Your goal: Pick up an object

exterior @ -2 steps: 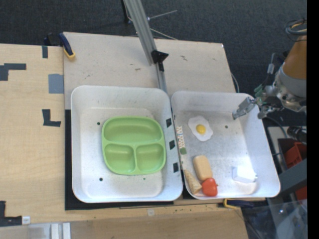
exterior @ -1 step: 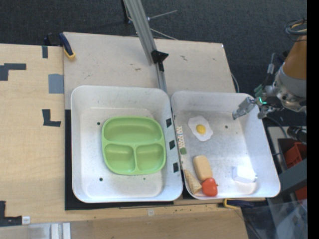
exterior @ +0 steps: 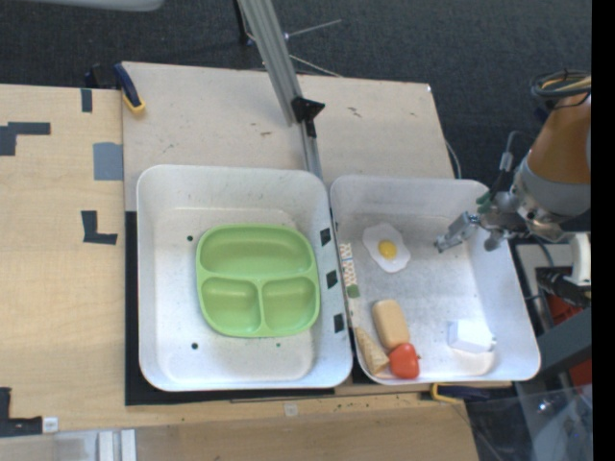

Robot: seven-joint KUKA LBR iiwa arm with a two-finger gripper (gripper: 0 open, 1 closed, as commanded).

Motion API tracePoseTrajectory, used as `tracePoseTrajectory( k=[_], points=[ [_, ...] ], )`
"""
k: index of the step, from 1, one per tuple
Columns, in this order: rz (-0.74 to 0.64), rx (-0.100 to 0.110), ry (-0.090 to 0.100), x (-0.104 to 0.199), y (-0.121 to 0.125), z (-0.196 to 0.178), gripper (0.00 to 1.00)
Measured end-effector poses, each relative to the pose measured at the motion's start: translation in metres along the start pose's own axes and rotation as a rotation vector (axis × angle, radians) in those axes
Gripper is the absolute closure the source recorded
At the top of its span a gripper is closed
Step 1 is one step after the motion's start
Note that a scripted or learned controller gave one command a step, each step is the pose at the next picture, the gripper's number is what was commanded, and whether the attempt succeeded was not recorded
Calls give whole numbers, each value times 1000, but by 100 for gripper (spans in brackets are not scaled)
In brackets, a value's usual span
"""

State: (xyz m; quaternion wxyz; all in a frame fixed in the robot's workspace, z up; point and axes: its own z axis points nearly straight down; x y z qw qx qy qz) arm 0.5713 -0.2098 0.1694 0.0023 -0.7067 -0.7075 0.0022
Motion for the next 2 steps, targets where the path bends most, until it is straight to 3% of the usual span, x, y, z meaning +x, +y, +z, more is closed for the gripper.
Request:
tracePoseTrajectory(
  k=[2],
  points=[
    [-1,-6,-2,6,-4,81,0]
  ],
)
